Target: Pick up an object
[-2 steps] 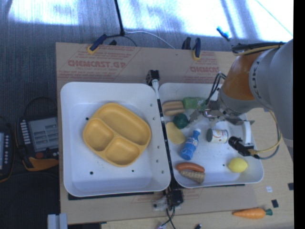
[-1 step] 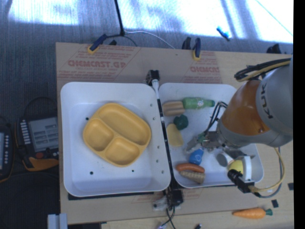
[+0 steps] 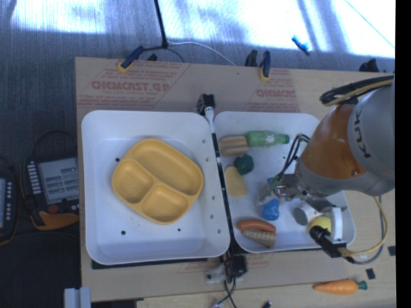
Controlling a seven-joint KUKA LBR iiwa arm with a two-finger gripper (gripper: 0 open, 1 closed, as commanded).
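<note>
Blue object (image 3: 271,209) lies just below the fingers (image 3: 277,188) in the right bin (image 3: 292,119), nearly touching; whether they stand wide or narrow, I cannot tell.

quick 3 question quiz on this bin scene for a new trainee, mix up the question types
1. True or false: the yellow divided plate lies in the left bin.
2. Which thing lies outside both bins, on the bench near the bottom right: A) the green bottle, B) the carrot, C) the hot dog?
3. Fill in: the arm's hand is over the ____ bin, near a small blue object.

Key: 1 true. 2 B. 3 right.
</note>
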